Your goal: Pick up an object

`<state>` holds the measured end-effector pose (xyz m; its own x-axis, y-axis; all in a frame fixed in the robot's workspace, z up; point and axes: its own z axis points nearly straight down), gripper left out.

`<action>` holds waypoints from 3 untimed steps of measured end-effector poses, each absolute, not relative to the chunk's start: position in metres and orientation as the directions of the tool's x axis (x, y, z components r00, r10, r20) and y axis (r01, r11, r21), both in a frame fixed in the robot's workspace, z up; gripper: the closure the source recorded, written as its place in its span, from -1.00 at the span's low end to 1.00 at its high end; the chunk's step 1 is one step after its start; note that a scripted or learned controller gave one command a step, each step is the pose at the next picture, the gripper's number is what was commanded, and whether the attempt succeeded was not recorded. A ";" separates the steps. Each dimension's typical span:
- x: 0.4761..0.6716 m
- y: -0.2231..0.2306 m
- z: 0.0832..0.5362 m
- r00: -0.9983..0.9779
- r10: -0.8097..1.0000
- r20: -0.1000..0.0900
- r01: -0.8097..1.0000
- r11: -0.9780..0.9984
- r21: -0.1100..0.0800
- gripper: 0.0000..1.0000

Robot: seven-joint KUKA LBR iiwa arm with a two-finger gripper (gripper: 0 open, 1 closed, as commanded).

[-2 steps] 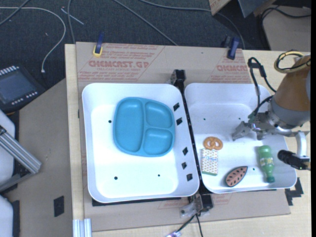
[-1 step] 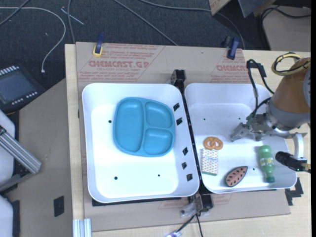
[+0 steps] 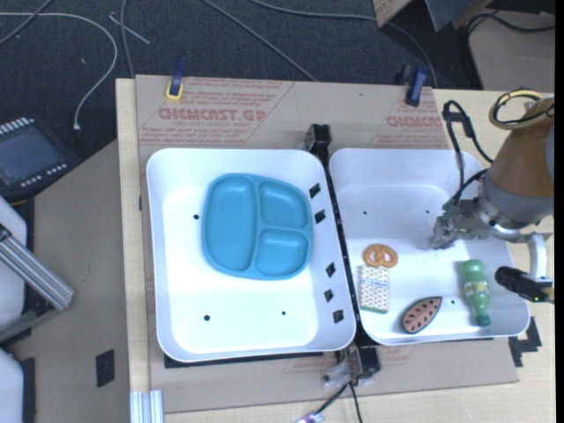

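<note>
Pincer [image 3: 446, 229]: low over right bin [image 3: 397, 170], nothing seen between its tips; whether apart or together, cannot tell.
Candidates: green bottle [image 3: 474, 291] just beside pincer; pretzel [image 3: 381, 256], card [image 3: 374, 288], brown leaf-shaped piece [image 3: 421, 315] further left.
Left bin [image 3: 167, 236]: blue divided plate [image 3: 256, 226].
Approach: judged best to centre over bottle, close across its narrow width, lift straight.

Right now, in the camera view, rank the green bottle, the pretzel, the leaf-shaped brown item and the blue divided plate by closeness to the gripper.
From the gripper, in the right bin:
1. Green plastic bottle, just below it, right side.
2. Small brown pretzel, to its left; close to the bottle's rank, hard to call.
3. Leaf-shaped brown item, near the bin's front edge.
4. Blue divided plate, in the left bin.
</note>
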<state>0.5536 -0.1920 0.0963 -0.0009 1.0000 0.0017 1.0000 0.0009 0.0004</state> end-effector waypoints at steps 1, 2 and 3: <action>0.556 -0.193 0.140 -0.001 1.000 -0.001 1.000 0.001 0.005 1.00; 0.563 -0.192 0.185 -0.002 1.000 -0.002 1.000 0.002 0.006 1.00; 0.560 -0.183 0.240 -0.003 1.000 -0.002 1.000 0.003 0.007 1.00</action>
